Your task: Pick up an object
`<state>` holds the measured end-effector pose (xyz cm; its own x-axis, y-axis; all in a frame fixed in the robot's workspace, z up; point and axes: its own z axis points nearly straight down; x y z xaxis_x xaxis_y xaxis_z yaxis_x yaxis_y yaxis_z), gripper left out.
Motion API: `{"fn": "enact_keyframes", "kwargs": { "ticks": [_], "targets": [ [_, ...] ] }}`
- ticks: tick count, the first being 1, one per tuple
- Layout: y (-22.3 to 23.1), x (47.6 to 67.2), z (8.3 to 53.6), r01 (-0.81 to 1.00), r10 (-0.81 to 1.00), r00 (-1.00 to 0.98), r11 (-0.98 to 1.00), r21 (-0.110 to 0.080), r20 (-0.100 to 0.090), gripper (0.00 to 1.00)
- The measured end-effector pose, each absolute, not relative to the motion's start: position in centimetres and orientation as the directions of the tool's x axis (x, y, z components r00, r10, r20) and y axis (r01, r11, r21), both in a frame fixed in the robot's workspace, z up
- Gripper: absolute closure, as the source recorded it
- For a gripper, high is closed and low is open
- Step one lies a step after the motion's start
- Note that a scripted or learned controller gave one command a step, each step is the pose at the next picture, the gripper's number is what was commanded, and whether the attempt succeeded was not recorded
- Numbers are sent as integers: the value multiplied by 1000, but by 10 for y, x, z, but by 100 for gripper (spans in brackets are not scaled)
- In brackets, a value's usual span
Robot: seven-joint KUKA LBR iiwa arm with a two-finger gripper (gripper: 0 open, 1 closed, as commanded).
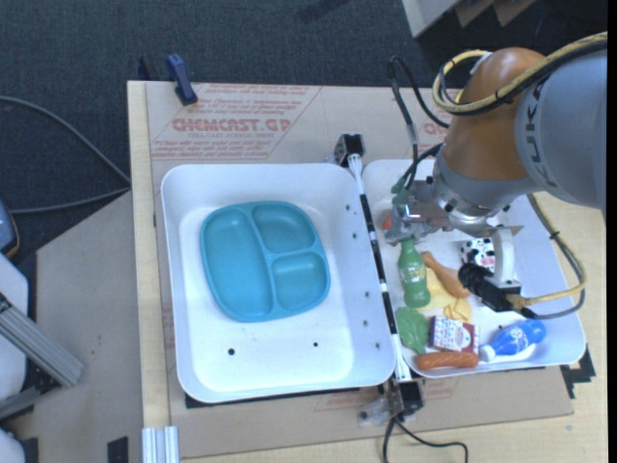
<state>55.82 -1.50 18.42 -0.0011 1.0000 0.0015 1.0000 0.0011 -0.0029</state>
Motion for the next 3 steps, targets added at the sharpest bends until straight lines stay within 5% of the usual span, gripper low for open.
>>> {"fn": "enact_keyframes", "kwargs": {
  "ticks": [1, 2, 3],
  "targets": [
    [31, 566, 185, 1000, 1000, -1, 1, 1, -2, 100],
    [-68, 599, 266, 1000, 1000, 1, -1, 2, -2, 100],
    [-24, 607, 195, 1000, 1000, -1, 1, -2, 1, 100]
  ]
}}
